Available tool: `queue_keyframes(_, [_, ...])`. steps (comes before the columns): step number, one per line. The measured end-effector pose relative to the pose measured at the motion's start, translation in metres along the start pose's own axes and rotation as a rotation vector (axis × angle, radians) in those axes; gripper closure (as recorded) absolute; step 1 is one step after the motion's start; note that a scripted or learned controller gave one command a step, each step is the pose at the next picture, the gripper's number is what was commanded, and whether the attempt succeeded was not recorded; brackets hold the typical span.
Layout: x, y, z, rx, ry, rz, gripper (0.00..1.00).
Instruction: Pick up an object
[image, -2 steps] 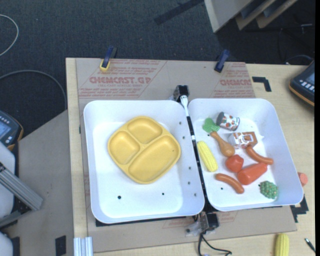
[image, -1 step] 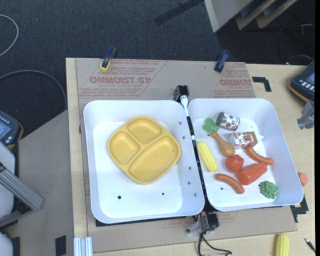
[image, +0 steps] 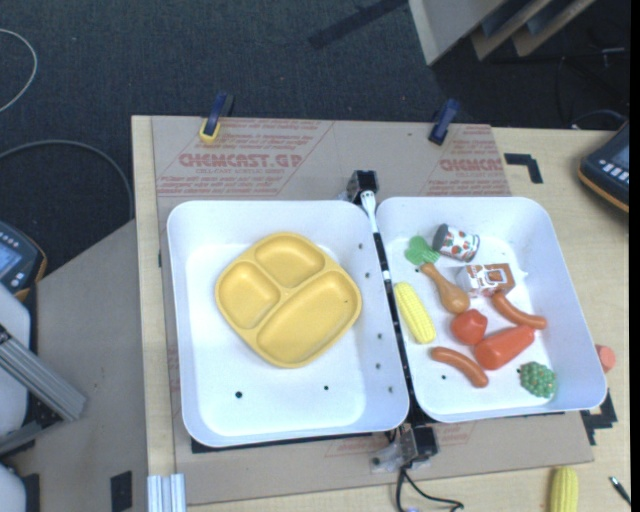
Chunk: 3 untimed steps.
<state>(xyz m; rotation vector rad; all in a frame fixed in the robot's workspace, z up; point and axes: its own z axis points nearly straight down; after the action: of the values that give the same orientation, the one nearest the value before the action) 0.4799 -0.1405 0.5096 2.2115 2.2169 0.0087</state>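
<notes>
You have a brown board (image: 300, 150) under two white bins (image: 200, 330), dark carpet (image: 150, 60) across the upper frame, and perhaps a controller (image: 612, 170) at the right edge.

A yellow three-compartment plastic plate (image: 288, 297) sits in the left shallow white bin (image: 190, 330); assorted plastic toy foods (image: 470, 325) crowd the right shallow white bin (image: 570, 300).

Board (image: 300, 150) under bins: red print "CHEMCAST GP" far left; repeated far right, partly cut off, unclear.
</notes>
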Motion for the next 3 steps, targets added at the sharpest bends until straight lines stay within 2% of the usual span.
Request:
queue_keyframes(1, [0.007, -0.002, 0.085, 0.018, 0.005, 0.003, 1.00])
queue_keyframes(2, [0.017, 0.000, -0.001, 0.001, 0.001, 0.000, 1.00])
queue_keyframes(3, [0.029, -0.002, 0.084, 0.019, 0.005, 0.002, 1.00])
